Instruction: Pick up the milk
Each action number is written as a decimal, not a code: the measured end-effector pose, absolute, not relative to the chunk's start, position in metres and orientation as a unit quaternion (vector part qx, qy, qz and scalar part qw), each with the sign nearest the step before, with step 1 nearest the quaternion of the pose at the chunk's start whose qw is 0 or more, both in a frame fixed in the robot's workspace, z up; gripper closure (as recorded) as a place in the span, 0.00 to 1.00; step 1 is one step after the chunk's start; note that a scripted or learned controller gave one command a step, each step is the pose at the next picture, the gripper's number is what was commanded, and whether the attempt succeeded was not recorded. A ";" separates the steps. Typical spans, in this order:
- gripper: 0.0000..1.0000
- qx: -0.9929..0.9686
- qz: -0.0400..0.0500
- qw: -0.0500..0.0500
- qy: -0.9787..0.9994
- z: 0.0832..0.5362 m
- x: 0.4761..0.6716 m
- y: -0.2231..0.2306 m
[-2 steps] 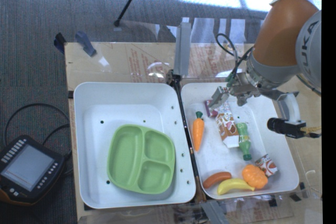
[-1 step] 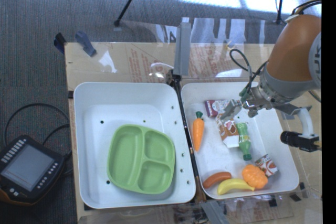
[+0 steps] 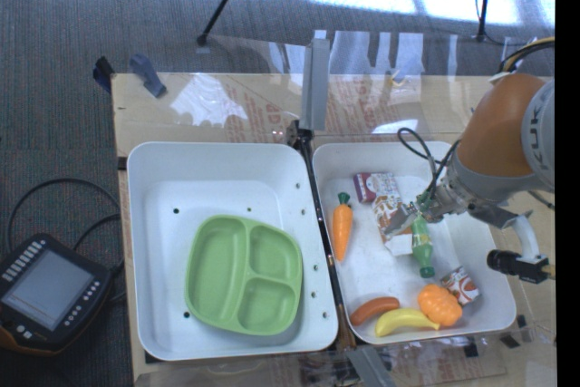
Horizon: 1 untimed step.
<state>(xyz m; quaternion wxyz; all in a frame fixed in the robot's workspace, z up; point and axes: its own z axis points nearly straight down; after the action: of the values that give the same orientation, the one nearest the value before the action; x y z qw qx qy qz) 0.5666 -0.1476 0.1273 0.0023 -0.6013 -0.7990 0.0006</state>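
Right bin (image 3: 489,308) with the milk (image 3: 395,227) lying near its middle beside a green bottle (image 3: 422,246); the gripper (image 3: 424,206) hovers at the carton's edge, its opening indiscernible, so lifting is evidently not yet done.

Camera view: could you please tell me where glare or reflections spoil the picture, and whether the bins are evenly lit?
Camera view: window glare washes out the floor at the top; reflections streak the clear panel behind the bins; left bin and right bin are evenly, softly lit.
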 end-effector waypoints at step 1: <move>0.00 -0.705 0.000 0.001 -0.710 0.087 0.605 -0.120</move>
<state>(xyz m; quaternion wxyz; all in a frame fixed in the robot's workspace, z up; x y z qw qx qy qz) 0.6049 -0.1198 0.0870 0.0012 -0.7046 -0.7096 0.0004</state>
